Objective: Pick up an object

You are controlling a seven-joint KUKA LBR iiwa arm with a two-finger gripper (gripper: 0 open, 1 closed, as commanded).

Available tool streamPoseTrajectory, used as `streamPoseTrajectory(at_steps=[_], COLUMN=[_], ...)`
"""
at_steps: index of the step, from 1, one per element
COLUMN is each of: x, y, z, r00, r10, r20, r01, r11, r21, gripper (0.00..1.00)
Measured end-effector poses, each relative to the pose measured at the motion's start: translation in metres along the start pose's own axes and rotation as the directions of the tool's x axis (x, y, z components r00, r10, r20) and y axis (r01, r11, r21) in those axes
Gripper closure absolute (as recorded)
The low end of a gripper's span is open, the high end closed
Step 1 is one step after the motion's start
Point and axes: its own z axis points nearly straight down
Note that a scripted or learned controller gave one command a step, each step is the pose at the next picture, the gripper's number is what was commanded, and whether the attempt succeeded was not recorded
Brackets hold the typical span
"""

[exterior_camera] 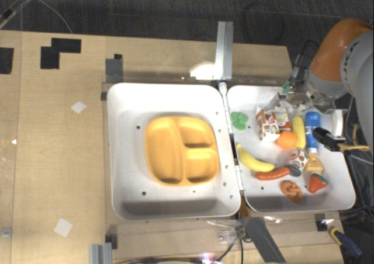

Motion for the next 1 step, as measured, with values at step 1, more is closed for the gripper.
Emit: streamPoseTrajectory(at_steps=[1], x=[-0.0084], y=[-0.0061], z=[-0.0010], r00=[1.000], r10=[-0.003], r20=[0.005], r01=[0.003], r11=[1.000], r21=[-0.010], gripper=[0.00])
